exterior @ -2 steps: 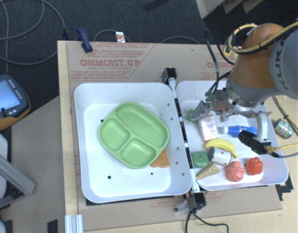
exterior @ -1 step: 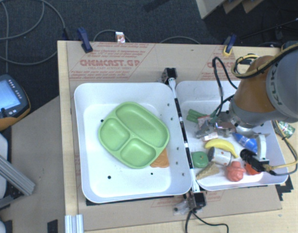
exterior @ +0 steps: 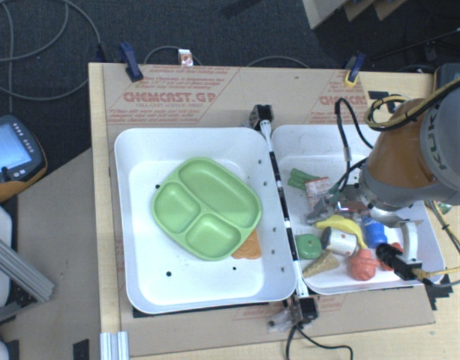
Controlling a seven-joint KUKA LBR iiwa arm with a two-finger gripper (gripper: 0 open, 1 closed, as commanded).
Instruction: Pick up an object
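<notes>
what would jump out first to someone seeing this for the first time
The big green divided plate in the left bin draws the eye first, with an orange item peeking out under its lower right edge. Next comes the arm with its orange band, reaching in from the right over the right bin, above a cluster of small things including a yellow banana and a reddish toy.

You can read red print, "CHEMCAST GP", on the brown sheet (exterior: 169, 94) covering the counter; its smaller lines are illegible.
</notes>
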